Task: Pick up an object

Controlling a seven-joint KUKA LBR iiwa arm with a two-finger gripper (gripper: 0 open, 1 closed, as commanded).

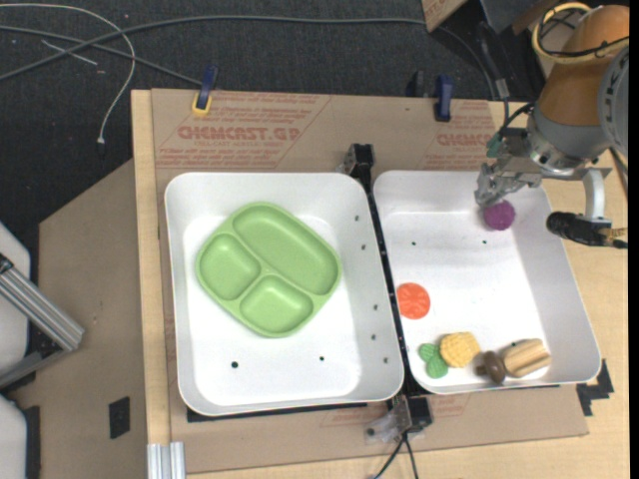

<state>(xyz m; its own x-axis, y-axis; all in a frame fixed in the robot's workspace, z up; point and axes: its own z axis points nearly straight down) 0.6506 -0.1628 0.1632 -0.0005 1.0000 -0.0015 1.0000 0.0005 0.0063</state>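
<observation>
While the arm [584, 78] reached in over the desk [300, 128], we saw its tool [496, 196] standing at the far side of the right bin [559, 267], and we use this bin as our landmark. The tool was directly above a small purple object [499, 215], which lay on the bin floor near the far wall. The tip of the tool seemed to touch the top of this object, but we could not tell if the object was between the fingers, and we could not tell if the tool was apart or together.

In the middle of the right bin, close to its left wall, lay an orange round object [413, 300]. Along the near wall of the same bin we saw a green piece [433, 358], a yellow corn-like toy [459, 348] touching it, and a brown and tan object [513, 359] just beside them.

To the left of the right bin, touching its side, stood the left bin [200, 208]. It carried a green divided plate [267, 268] with three compartments.
</observation>
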